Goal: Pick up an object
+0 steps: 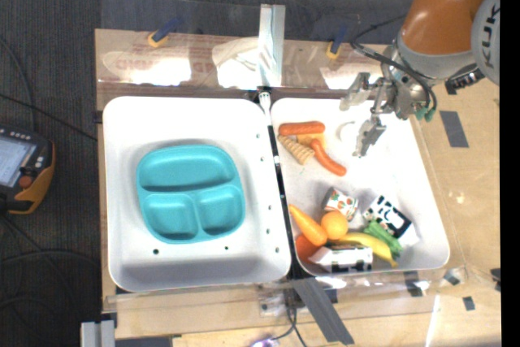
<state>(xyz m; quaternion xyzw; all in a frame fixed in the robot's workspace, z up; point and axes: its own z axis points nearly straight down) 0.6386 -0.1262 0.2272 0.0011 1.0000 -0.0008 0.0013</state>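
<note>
My gripper (361, 118) hangs over the far part of the right bin (432, 207), open with nothing between its fingers. To its left lie a red sausage (301, 127), a ridged tan cone (296, 149) and an orange-red pepper (328, 159). Toward the near end of the bin sit a small printed carton (342, 203), an orange (333, 225), a carrot (305, 222), a banana (370, 241), a black-and-white box (389, 214) and a white box (345, 258). The gripper touches none of them.
The left bin (122, 134) holds a teal divided plate (191, 191). A ridge (275, 175) separates the two bins. Crumpled plastic (244, 61) and clamps lie behind the bins. A handheld controller (20, 166) rests on the floor at far left.
</note>
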